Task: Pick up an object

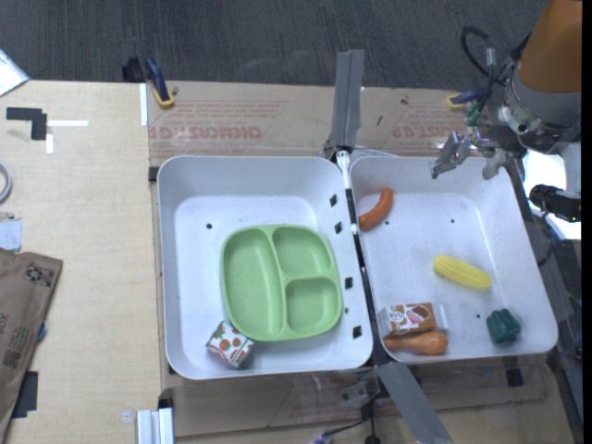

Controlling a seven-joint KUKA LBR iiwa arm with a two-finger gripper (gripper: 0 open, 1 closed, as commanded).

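The right bin [518, 248] holds an orange sausage [375, 208] near its far left corner, a yellow corn cob [462, 272] in the middle, and a small printed carton [412, 318] with an orange carrot [418, 343] against it at the front. A dark green pepper [503, 326] lies at the front right. My gripper [470, 159] hangs over the bin's far edge, up and to the right of the sausage. It is open, with nothing between its fingers [450, 154].
The left bin [185, 211] holds a green divided plate [281, 281] and a small red-and-white carton [229, 345] at its front left. A grey divider post [348, 100] rises between the bins at the back. Cardboard lies behind the bins.
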